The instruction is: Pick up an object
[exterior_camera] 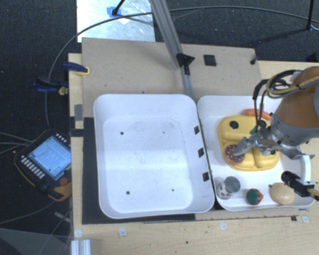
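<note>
Even overhead light, soft shadows; glare washes out the white bins (143, 116); the whole frame is slightly soft and grainy.

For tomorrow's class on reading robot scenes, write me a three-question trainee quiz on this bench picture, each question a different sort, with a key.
1. True or false: the pincer hovers over the left bin.
2. Which colour is the big toy under the arm? A red, B yellow, C blue.
3. Fill in: the green-and-red ball lies along the right bin's ____ edge.

Key: 1 false, it is over the right bin; 2 B; 3 near.
</note>
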Robot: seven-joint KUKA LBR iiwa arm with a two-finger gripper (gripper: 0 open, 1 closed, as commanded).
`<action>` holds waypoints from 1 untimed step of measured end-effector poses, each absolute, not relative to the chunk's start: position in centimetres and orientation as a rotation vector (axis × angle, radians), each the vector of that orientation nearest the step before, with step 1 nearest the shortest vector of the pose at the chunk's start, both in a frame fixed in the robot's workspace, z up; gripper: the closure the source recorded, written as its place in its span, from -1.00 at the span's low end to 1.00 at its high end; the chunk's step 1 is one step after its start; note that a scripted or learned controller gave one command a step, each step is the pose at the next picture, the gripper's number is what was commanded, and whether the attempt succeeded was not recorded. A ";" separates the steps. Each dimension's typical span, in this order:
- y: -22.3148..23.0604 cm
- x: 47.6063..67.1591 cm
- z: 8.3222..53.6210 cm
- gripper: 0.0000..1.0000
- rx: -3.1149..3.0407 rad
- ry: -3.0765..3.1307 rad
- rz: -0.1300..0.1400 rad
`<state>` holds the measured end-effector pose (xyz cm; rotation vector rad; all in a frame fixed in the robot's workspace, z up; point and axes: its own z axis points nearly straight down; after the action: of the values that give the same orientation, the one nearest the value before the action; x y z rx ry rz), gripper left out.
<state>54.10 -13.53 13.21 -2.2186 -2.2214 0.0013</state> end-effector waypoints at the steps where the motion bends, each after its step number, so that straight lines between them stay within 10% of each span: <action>1: -12.7 54.8 10.4 -1.00 -2.207 -2.235 -0.029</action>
<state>54.82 -12.70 10.45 -2.2070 -2.2352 -0.0294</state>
